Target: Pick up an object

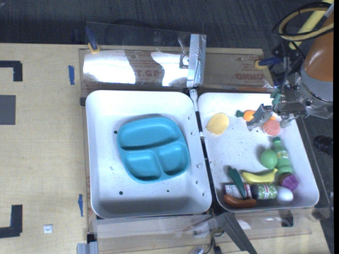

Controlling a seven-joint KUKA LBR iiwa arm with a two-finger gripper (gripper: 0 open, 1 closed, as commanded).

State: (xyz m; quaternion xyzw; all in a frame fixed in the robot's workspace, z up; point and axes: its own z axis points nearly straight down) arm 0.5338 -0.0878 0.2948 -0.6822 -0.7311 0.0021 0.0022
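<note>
My gripper hangs over the far right part of the right bin, fingers spread apart and open. A salmon round piece lies just below, between the fingertips, and nothing is clamped. A small orange piece sits just left of the left finger. A yellow lemon-like piece lies at the bin's far left. Toward the near side are a green ball, a yellow banana, a purple piece and a lying bottle.
The left bin holds a blue divided plate. A clear panel with a metal bracket stands behind the bins. Cables and the arm's orange band crowd the upper right. A reddish sausage lies at the right bin's near wall.
</note>
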